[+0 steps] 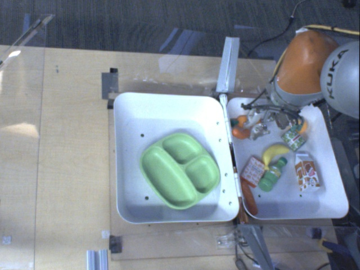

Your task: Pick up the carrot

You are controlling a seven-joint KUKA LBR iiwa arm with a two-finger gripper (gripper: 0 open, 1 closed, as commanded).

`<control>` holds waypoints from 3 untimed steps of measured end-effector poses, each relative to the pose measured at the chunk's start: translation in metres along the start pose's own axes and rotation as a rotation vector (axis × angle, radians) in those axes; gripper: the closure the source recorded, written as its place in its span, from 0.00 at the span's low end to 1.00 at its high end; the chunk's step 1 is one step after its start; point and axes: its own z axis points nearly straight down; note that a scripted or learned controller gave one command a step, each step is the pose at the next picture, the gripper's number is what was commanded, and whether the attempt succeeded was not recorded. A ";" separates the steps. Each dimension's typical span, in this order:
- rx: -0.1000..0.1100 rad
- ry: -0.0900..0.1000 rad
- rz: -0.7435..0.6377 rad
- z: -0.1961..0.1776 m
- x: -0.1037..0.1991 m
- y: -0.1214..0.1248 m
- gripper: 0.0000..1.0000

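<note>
Reddish sausage (249, 199) is seen nearest; the carrot (241, 131) beyond, judged light, stiff, slippery, is best taken mid-length. The state of the gripper (260, 126) beside it cannot be told.

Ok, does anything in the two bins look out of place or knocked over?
Nothing looks spilled or broken. The green divided plate sits askew in the left bin. In the right bin a reddish sausage-like item lies jammed against the left wall, and the carrot sits in the far left corner by the gripper.
</note>
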 end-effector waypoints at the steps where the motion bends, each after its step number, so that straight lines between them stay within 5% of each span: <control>1: -0.013 0.004 0.158 -0.112 -0.007 0.024 1.00; 3: -0.012 -0.023 0.155 -0.138 -0.014 0.025 1.00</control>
